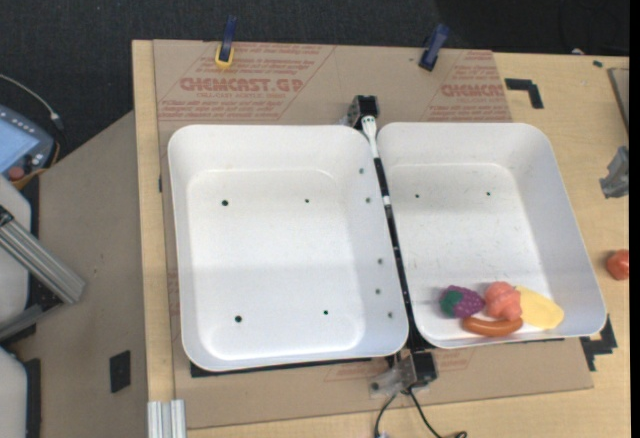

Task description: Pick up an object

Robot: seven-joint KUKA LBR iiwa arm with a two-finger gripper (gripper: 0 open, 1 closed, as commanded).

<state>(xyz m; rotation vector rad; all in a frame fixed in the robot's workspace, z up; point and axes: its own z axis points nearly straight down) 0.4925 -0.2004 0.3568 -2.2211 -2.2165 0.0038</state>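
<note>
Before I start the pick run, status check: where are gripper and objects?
Gripper at right edge, outside bins. Four small objects clustered in right bin, near corner. Nothing covering them.

Two bins stood side by side on a board [300,76] at mid-frame, the left bin [200,256] and the right bin [560,216] touching along a central strip [385,216]. Four toy food pieces lay clustered at the right bin's lower right: a grape bunch [462,301] leftmost, a lumpy piece [504,299] beside it, a flat piece [542,310] rightmost, and a sausage [491,326] in front. Two clamps [227,44] sat at the board's upper edge.
</note>
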